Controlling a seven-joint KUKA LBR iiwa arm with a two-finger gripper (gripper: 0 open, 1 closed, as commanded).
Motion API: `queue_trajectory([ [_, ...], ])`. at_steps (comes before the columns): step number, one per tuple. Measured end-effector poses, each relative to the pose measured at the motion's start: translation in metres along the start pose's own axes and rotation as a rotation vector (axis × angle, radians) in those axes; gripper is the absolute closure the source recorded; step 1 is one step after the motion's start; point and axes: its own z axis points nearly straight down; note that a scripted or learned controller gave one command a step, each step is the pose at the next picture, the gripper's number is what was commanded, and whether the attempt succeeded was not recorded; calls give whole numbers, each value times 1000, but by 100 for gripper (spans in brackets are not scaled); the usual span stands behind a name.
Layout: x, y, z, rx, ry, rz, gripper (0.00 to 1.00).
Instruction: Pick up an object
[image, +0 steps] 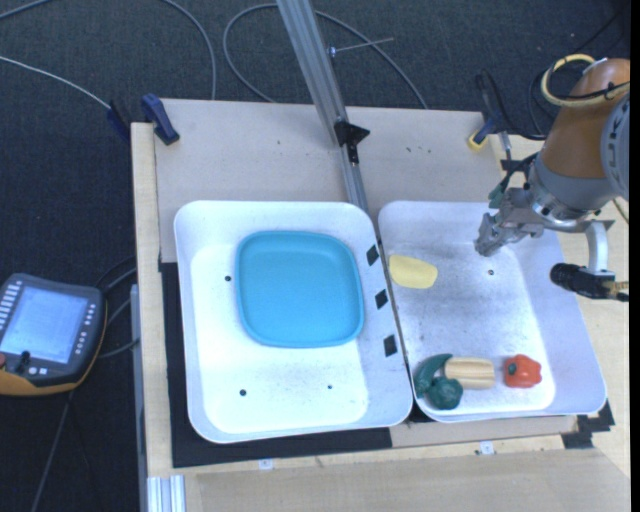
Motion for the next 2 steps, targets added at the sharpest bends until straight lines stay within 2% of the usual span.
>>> queue_trajectory([
  [1, -1, 2, -64, -1, 0, 0, 100],
  [2, -1, 2, -70, 3, 1, 1, 100],
])
